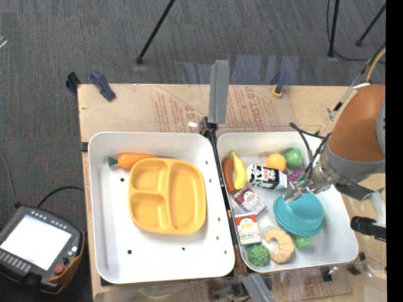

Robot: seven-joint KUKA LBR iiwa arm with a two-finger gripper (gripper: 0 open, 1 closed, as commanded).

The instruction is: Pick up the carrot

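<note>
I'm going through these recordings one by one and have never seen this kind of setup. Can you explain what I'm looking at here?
This is one camera fixed above a bench, looking down at a slant. The grey and orange shape at the right is a robot arm; its gripper hangs over the right bin, just above a teal bowl. I cannot tell whether it holds anything. That bin also has toy food: a banana, a small milk carton, an orange and a pretzel. The left bin holds a yellow divided plate and the carrot, which lies at the plate's upper left corner. The carrot is what the arm should pick up, and it lies far from the gripper.
</note>
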